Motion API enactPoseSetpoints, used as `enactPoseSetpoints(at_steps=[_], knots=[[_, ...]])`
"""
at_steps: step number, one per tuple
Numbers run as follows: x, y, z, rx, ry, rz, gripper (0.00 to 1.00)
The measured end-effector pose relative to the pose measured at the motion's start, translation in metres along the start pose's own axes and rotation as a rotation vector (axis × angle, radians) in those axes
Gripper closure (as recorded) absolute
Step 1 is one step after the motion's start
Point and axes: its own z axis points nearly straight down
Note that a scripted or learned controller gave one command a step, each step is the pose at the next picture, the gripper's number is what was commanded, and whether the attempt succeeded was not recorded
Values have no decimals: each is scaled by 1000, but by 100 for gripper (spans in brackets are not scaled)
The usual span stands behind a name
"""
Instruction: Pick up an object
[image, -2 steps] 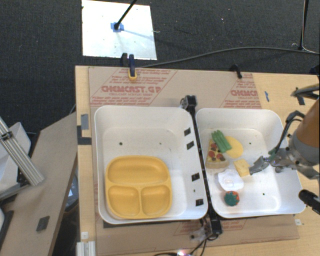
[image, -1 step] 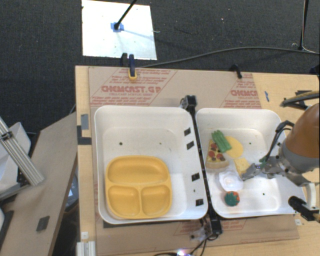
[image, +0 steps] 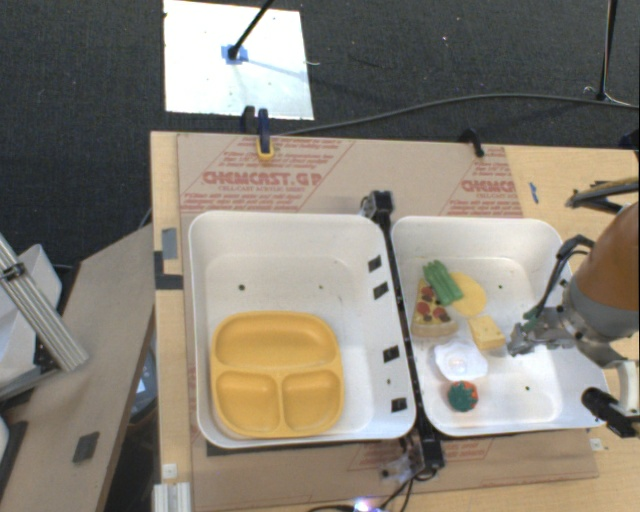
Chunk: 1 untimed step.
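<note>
Reaches in from the right edge of the frame as a grey arm (image: 610, 290), with the tool (image: 522, 338) set low inside the right bin (image: 540, 240), just right of a yellow block (image: 487, 333) that looks like toy cheese. Cannot tell whether the tool is apart or together: too small and dark against the white floor. Shows nothing clamped in it.

Finds every candidate for picking in that same bin, bunched toward its left half:
- a toy pizza slice (image: 433, 312) near the dividing wall
- a green ribbed piece (image: 441, 281) lying across the slice's upper end
- a yellow disc (image: 470, 298) just right of the slice
- a small white dish-like piece (image: 458, 362) below the block
- a green and red ball (image: 462, 396) toward the lower edge

Suggests the block as the target, being nearest the tool and standing slightly apart from its neighbours, hence reachable from the right without a reach across the pile. Judged from this alone; no lift yet.

Leaves the left bin (image: 230, 240) to a yellow divided plate (image: 278, 374), well apart from the tool, flat and wide, so likely a poor fit for a two-finger grasp.

Rests both bins side by side on the worktop (image: 330, 170), clamped at the seam, presumably against sliding during pushes.
</note>
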Motion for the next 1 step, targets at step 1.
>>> enactPoseSetpoints(at_steps=[1], knots=[[-9,7,-50,-3,-1,-3,100]])
